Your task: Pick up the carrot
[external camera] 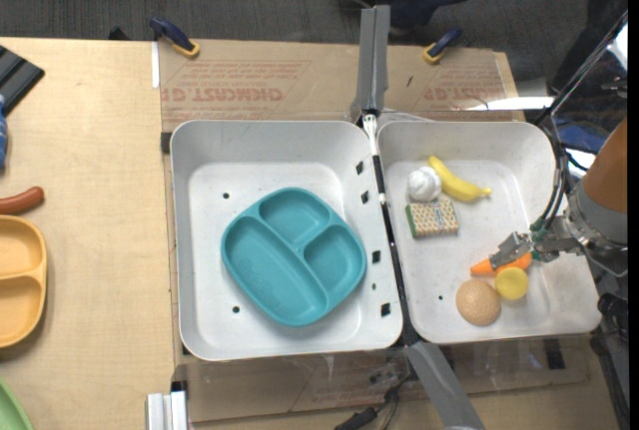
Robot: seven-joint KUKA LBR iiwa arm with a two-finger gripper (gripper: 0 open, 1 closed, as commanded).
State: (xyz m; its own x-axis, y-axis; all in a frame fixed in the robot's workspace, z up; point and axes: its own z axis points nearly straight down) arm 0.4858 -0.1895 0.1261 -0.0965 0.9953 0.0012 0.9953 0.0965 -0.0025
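The orange carrot (492, 265) lies in the right bin (439, 318), near its lower right. It rests just left of a yellow lemon-like fruit (512, 283). My gripper (521, 248) reaches in from the right and sits right at the carrot's upper right end. Its fingertips touch or cover that end of the carrot. The arm's grey body hangs over the bin's right rim.
In the right bin are also a banana (457, 181), a white ball (423, 184), a patterned sponge block (432, 218) and a tan round fruit (478, 302). The left bin (200, 169) holds a teal divided plate (292, 255). An orange tray (18, 278) stands far left.
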